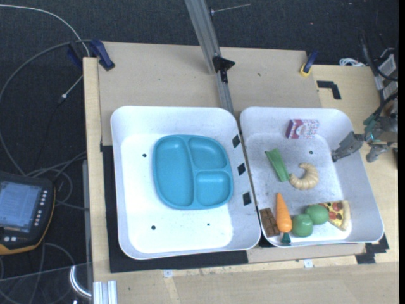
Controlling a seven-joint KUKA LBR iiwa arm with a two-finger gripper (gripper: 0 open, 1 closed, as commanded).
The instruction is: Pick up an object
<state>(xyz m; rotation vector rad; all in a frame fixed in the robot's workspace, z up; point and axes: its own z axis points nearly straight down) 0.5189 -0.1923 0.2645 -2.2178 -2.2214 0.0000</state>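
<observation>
The pincer point(355, 145) hovers at the right bin's point(253, 170) right edge, fingers apparently spread and gripping nothing, poised to descend; the croissant point(305, 175) lies mid-bin, the nearest likely pick.

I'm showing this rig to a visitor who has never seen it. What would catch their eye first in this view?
Likely the bright blue divided plate, lying alone in the left white bin. Next, the toy food scattered in the right bin: a croissant near the middle, a carrot, a green pepper and a pizza slice along the near edge, and a small pink carton at the far side. The end effector hangs at that bin's right rim.
</observation>
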